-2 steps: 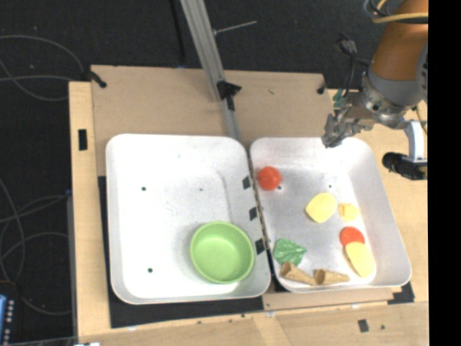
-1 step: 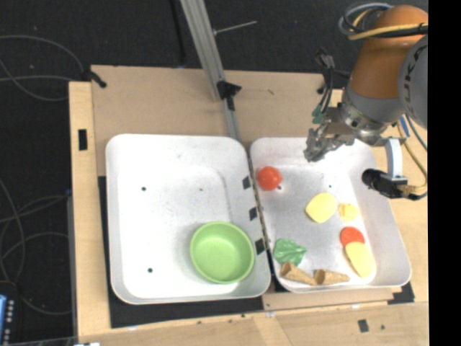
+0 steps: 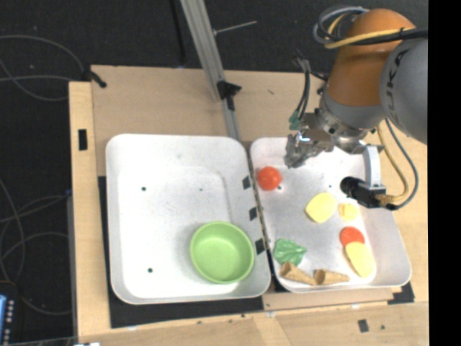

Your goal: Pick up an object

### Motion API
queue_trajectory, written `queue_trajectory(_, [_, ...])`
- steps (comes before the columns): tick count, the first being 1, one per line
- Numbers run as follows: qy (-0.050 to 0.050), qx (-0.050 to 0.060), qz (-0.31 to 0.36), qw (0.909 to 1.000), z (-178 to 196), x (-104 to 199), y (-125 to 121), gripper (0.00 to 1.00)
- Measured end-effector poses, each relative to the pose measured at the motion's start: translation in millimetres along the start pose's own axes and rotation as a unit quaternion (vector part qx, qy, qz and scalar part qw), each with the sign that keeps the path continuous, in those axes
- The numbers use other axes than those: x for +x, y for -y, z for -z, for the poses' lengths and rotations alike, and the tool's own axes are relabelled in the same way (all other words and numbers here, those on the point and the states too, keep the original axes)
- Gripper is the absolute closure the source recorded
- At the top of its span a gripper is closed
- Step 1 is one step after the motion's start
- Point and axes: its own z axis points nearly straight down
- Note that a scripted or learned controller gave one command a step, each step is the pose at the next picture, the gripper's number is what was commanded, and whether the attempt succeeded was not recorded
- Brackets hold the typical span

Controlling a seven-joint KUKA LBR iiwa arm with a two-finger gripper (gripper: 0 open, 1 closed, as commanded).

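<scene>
My gripper point(image 3: 295, 153) hangs over the far end of the right bin point(image 3: 385, 225), just right of and above a small red-orange ball point(image 3: 269, 178). Nothing shows between its fingers. Farther toward the front of that bin lie a pale yellow piece point(image 3: 321, 207), a small yellow block point(image 3: 348, 211), a red piece point(image 3: 351, 235) touching a yellow-orange piece point(image 3: 361, 259), a green leafy item point(image 3: 289, 251) and two tan cone shapes point(image 3: 313, 275).
A green bowl point(image 3: 222, 251) sits at the front right of the left bin point(image 3: 144, 193). A grey metal pole point(image 3: 207, 49) slants up from between the two bins. A black fitting with a cable point(image 3: 364, 190) hangs off the wrist over the right bin.
</scene>
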Motion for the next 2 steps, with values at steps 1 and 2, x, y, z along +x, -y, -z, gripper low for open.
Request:
queue_trajectory(1, [0.0, 0.0, 0.0, 1.0, 5.6, 48.8, 17.0, 1.0])
queue_trajectory(2, [0.0, 0.001, 0.0, 1.0, 6.4, 99.0, 39.5, 1.0])
